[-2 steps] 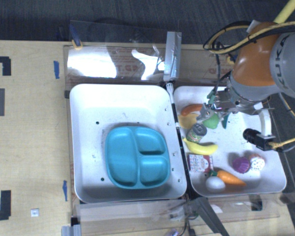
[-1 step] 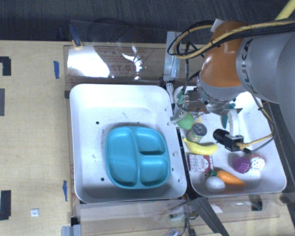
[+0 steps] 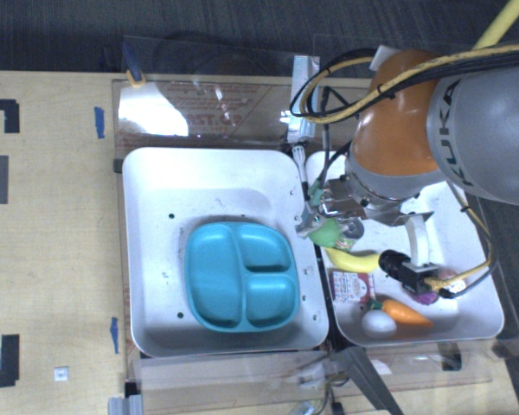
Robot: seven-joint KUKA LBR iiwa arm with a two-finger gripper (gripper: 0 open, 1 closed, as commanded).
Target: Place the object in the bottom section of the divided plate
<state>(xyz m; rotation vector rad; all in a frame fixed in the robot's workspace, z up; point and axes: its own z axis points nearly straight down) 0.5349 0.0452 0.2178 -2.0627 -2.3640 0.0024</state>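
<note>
The green thing (image 3: 327, 233) is the item nearest the jaws. It sits at the left edge of the right bin (image 3: 469, 311), close against the wall shared with the left bin (image 3: 156, 199), and right at the tip of the jaws. You cannot tell from this slant whether the jaws are open, closed, or gripping it, because the wrist hardware crowds over that spot.

Just below the green thing lies a banana (image 3: 350, 260), pointing across the bin. Under the banana is a red and white packet (image 3: 348, 288). Beside the packet, towards the bin's lower edge, a white egg (image 3: 379, 322) touches a carrot (image 3: 404, 312). A small purple thing (image 3: 426, 296) lies just above the carrot's right end.

Your plate (image 3: 216, 275) is blue and lies flat in the lower half of the left bin, well apart from the green thing and across the dividing wall. It has one long section on its left and two smaller sections on its right, and all three are bare.

The arm (image 3: 489, 137) hangs over the right bin, its orange band (image 3: 398, 119) above the wrist. Both bins rest on the pale bench (image 3: 52, 232).
</note>
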